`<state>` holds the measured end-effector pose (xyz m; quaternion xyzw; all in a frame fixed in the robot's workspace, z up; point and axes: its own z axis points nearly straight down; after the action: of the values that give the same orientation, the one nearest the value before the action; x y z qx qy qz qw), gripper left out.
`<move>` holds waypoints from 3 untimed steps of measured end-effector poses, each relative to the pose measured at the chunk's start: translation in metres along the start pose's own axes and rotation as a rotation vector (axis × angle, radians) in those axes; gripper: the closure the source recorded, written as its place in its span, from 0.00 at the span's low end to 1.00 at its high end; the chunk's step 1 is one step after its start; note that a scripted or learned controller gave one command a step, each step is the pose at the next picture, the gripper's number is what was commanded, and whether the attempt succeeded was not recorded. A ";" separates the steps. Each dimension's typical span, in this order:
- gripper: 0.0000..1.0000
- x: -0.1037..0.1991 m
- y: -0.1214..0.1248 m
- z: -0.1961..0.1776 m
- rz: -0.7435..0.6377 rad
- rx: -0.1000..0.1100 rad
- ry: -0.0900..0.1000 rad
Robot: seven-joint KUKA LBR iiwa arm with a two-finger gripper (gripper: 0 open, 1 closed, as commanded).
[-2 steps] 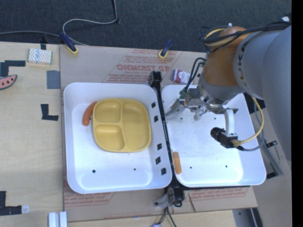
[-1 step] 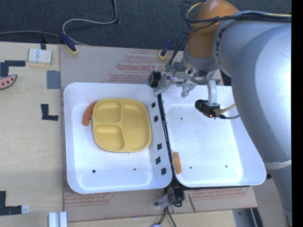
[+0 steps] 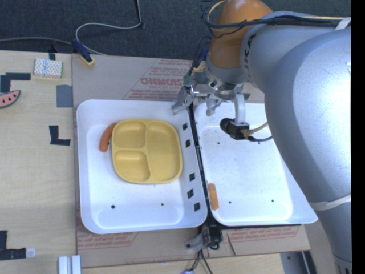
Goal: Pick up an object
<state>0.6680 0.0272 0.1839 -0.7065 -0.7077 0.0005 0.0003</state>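
Note:
A yellow plate [image 3: 147, 151] with three compartments lies in the left bin [image 3: 137, 218]. An orange sausage-shaped piece [image 3: 105, 138] rests against the plate's left rim. A smaller orange piece [image 3: 213, 196] lies in the right bin [image 3: 256, 201], close to the divider. My gripper [image 3: 197, 106] hangs over the far end of the divider between the two bins, open, with nothing between its fingers [image 3: 181, 104]. It is well away from all three objects.
The grey arm [image 3: 308, 96] covers the right bin's right side. Black clips [image 3: 191, 177] line the divider. On the bench to the left lie a small patterned block [image 3: 48, 68], a watermelon-slice toy [image 3: 8, 99] and a cable [image 3: 82, 50].

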 end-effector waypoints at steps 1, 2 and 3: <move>1.00 0.000 0.000 -0.010 -0.001 0.001 -0.003; 0.00 -0.001 0.000 -0.010 -0.001 0.001 -0.004; 1.00 0.000 0.000 -0.019 -0.002 0.001 -0.005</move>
<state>0.6681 0.0269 0.2031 -0.7059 -0.7083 0.0027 -0.0009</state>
